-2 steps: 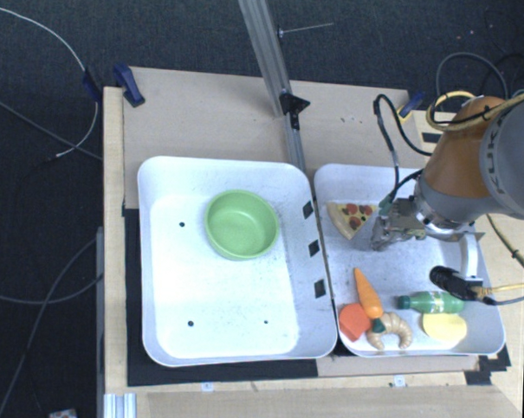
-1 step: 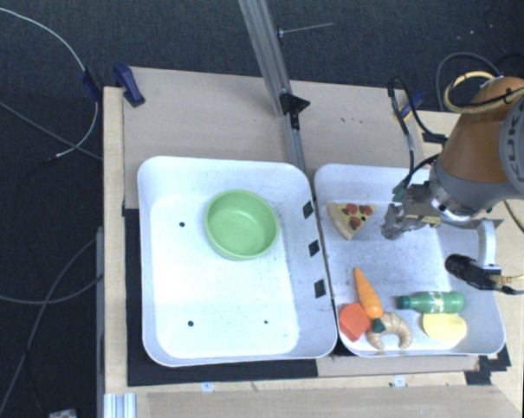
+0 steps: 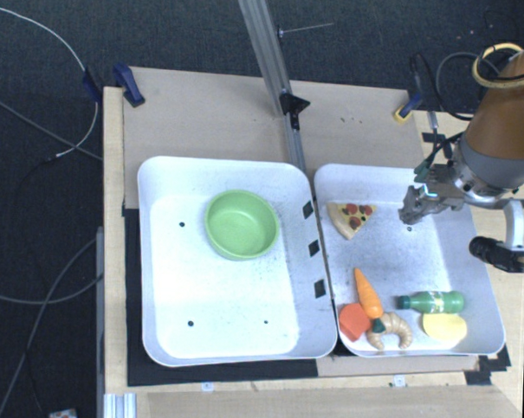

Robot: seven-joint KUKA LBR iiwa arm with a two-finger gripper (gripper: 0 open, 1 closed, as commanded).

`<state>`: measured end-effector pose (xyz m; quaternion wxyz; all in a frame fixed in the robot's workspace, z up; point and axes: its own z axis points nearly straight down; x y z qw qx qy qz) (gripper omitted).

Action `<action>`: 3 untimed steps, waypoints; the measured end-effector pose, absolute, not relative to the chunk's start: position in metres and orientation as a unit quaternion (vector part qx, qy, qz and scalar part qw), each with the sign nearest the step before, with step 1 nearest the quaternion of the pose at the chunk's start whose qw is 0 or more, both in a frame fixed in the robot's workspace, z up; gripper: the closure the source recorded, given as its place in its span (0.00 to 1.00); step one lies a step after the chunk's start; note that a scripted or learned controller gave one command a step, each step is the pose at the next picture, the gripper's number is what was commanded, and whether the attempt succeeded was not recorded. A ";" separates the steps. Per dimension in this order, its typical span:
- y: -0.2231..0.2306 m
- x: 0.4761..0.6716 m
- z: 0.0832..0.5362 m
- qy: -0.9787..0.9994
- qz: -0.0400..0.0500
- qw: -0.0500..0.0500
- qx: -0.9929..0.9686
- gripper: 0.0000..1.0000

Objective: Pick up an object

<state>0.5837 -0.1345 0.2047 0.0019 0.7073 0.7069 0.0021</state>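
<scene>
One light, stiff pizza slice (image 3: 350, 218) lies just left of the gripper (image 3: 415, 208), whose opening I cannot tell; its narrow sides look easiest to pinch.

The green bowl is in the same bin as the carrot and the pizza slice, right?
Not quite. The camera view shows the green bowl alone in the left bin. The carrot and the pizza slice lie in the right bin.

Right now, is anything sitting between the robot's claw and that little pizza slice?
Nothing visible does. The gripper hangs over the right bin, and only bare bin floor lies between it and the pizza slice to its left.
</scene>
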 end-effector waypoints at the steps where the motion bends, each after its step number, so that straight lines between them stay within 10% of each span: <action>1: -0.134 0.585 0.260 0.707 0.003 0.003 0.707 1.00; 3: -0.029 0.544 0.251 0.709 -0.002 -0.007 0.705 1.00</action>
